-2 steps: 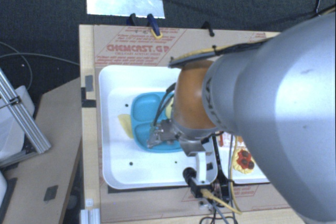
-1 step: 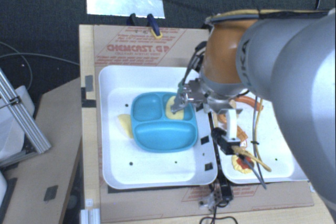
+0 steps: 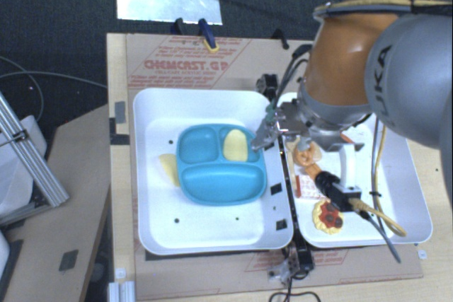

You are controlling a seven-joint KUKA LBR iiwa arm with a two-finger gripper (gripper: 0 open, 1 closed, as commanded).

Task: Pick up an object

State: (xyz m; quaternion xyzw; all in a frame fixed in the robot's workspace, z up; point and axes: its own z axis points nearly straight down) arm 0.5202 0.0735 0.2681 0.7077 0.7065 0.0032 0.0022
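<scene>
A blue divided plate [image 3: 219,170] lies in the left bin [image 3: 156,223]. A yellow rounded piece [image 3: 236,146] rests in the plate's upper right compartment. A pale yellow piece [image 3: 168,167] lies beside the plate's left edge. My gripper [image 3: 263,132] hangs low over the plate's right rim, close to the wall between the two bins and just right of the yellow piece. Nothing shows between it and the plate. The bulky grey and orange wrist hides part of the right bin.
The right bin [image 3: 414,216] holds an orange ring-shaped item [image 3: 307,155], a small red and white item [image 3: 300,187] and a red and yellow round item [image 3: 329,217]. A cardboard sheet [image 3: 184,64] lies behind the bins.
</scene>
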